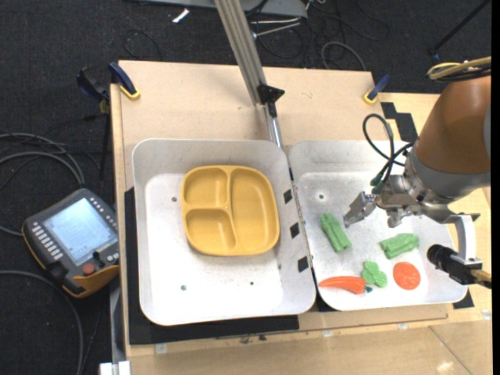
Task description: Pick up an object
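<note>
The right bin (336,170) holds several toy foods. A long green piece (336,231) lies near its middle and a shorter green piece (399,245) lies to the right of it. Along the front edge are an orange carrot (344,284), a small green lump (374,274) and a red disc (406,275). My gripper (380,213) hangs over the right bin, between and slightly behind the two green pieces. Its fingers are spread open with nothing between them.
The left bin (156,233) holds a yellow divided plate (231,210). A metal pole (244,41) slants in from the back to the ridge between the bins. A teach pendant (72,241) sits off the bench at the left.
</note>
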You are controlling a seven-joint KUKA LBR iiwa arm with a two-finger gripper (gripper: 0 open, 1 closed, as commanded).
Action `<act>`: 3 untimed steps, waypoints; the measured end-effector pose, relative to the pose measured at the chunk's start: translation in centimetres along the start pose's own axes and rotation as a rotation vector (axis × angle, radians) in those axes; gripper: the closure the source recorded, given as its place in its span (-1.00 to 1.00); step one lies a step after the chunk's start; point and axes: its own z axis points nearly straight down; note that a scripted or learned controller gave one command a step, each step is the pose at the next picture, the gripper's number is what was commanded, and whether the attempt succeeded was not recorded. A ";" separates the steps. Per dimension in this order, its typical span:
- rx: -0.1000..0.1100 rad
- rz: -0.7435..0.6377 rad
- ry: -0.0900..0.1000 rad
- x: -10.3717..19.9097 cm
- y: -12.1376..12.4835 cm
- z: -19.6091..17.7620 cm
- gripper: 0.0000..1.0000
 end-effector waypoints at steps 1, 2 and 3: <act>0.001 0.001 0.001 -0.1 0.1 6.4 -1.00; 0.002 0.000 0.001 0.3 -0.8 12.4 -1.00; -0.006 0.001 0.000 0.3 -0.6 11.1 1.00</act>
